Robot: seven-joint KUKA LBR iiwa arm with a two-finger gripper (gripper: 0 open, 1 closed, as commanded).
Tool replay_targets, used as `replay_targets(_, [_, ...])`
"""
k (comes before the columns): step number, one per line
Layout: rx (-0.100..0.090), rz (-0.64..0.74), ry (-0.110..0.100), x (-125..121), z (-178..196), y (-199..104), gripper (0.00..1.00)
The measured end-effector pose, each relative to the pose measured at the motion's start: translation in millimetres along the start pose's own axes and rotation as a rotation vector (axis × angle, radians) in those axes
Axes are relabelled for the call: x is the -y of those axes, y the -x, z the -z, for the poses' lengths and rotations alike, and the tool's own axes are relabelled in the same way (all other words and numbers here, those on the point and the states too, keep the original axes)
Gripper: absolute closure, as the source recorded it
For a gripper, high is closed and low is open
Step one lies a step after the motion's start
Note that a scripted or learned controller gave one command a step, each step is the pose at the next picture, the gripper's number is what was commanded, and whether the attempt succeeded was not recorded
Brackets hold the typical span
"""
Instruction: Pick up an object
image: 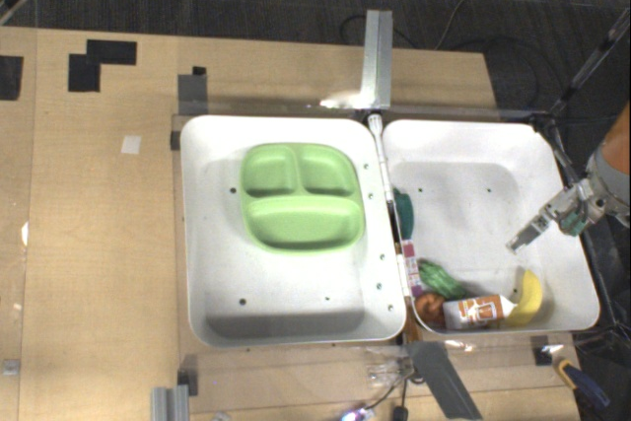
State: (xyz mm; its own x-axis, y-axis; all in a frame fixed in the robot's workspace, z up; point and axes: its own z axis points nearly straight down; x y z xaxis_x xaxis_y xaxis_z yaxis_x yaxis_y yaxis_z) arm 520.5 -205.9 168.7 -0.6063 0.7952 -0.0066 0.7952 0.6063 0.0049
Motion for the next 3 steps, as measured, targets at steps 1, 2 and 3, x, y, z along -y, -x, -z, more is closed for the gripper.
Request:
replay_targets(1, [-0.003,-0.107,-0.002,25,-1,-20,0.0])
replay_targets(2, [0.006,-0.21,0.005,22,-77,-16,0.0])
replay_targets(3, [0.004,-0.206,0.01,19,-65,-16,1.0])
